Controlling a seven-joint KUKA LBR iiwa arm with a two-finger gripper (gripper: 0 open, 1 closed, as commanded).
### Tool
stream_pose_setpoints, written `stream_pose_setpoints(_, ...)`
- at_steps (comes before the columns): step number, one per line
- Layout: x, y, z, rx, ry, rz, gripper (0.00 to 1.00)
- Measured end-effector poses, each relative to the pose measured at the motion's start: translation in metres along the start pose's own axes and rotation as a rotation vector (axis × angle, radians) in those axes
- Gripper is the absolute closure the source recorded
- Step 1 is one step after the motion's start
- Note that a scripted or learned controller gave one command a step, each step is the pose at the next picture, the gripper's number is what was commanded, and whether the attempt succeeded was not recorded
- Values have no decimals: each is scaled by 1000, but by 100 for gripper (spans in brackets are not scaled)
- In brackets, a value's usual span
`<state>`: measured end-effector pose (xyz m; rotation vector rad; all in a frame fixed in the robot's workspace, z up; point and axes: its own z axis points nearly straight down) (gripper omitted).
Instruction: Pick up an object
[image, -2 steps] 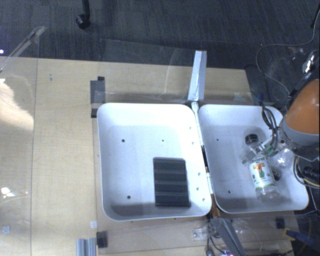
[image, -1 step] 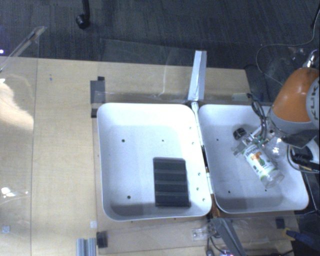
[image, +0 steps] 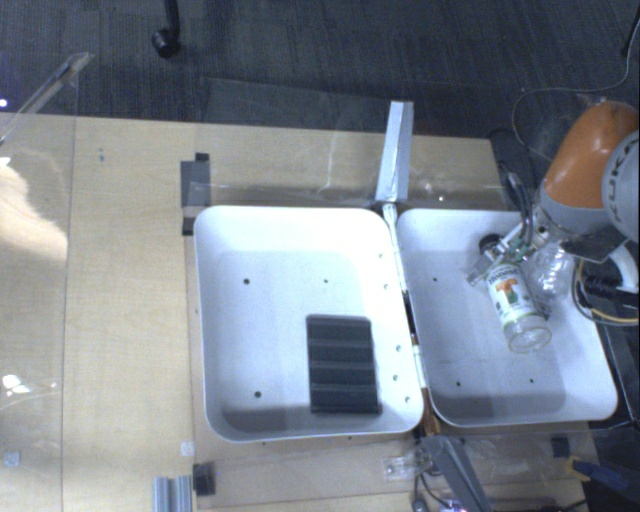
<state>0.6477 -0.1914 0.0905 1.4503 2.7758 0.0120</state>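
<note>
My tool (image: 505, 250) is positioned in the right bin (image: 450, 400), toward its far right part, at the far end of a clear bottle (image: 517, 303). The metal parts of the tool overlap the bottle's far end, so contact there is likely, but I cannot tell how far open the tool is or whether it has hold of the bottle. My arm (image: 590, 170), grey with an orange band, enters from the right above that bin.

The bottle lies on its side on the bin floor, with its long axis running from far left to near right. It is transparent and carries a white label with small orange and green marks. The print is too small to read, and no brand can be made out.

The left bin (image: 240, 250) holds a dark ribbed rectangular block (image: 341, 364), lying flat near the bin's near right corner. Both bins rest side by side on the wooden table (image: 110, 330).
</note>
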Motion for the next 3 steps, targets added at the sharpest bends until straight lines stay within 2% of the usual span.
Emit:
stream_pose_setpoints(1, -1, 18, 1, 32, 8, -17, 0)
stream_pose_setpoints(2, 2, 23, -8, 26, 10, -24, 100)
stream_pose_setpoints(3, 58, 70, -89, 3, 1, -145, 100)
